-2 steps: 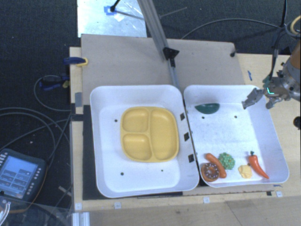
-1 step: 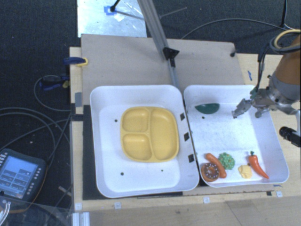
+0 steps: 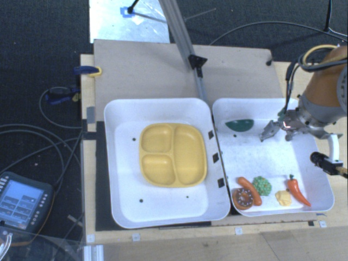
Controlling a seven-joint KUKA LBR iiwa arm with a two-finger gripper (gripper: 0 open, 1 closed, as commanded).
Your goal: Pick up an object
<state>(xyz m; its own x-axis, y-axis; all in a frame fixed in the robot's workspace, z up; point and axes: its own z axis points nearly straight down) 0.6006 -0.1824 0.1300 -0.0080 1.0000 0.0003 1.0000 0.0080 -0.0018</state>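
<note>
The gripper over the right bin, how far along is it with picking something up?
Done: the grey two-finger gripper has reached the right white bin, beside the dark green bowl-shaped piece. In hand: nothing visible between its fingers. Left: the grasp and lift. The orange carrot, green broccoli floret, chocolate doughnut, red-orange sausage and yellow lump lie at the bin's near edge.

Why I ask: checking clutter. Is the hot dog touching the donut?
Touching: the camera view shows the hot dog lying against the donut, no gap between.
</note>
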